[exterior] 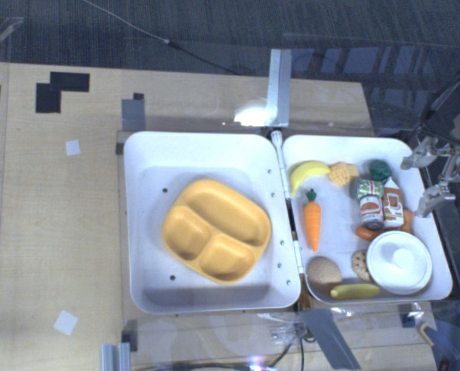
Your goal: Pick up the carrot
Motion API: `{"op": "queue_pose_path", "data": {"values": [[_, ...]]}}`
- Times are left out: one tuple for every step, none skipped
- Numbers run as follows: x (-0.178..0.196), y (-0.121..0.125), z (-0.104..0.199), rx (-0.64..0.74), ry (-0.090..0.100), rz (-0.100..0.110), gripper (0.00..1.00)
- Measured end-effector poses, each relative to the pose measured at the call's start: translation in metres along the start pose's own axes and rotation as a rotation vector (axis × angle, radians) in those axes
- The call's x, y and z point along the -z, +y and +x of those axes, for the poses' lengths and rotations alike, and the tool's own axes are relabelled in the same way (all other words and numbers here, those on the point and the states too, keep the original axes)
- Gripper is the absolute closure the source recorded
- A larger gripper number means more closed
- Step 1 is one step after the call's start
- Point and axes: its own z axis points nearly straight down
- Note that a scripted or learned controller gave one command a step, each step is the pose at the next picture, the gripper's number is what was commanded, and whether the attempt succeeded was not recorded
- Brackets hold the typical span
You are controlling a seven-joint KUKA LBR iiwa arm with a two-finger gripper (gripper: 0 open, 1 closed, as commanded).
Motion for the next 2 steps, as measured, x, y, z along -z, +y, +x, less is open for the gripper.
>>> {"op": "queue_pose_path", "data": {"values": [[-0.168, 0.013, 0.039, 0.106, -0.009, -0.005, 0.0], [-0.17, 0.076, 0.023, -0.236, -0.021, 0.004, 0.0]]}}
